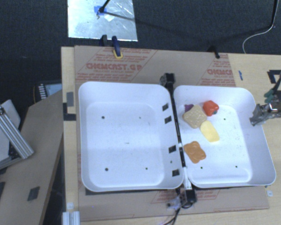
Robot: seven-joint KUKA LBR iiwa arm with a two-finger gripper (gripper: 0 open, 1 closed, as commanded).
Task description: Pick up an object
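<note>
The right bin holds several small objects near its left side. A red piece lies at the back, touching a beige textured piece, and a purple piece peeks out behind the beige one. A yellow oblong piece lies just in front of them. An orange piece sits nearer the front, close to the divider. My gripper hangs over the right bin's right rim, well to the right of all the objects, with nothing seen in it.
The left bin stands beside the right one, with a black divider strip between them. Both rest on a cardboard sheet. A shiny metal plate lies at the back, and a metal frame stands at the far left.
</note>
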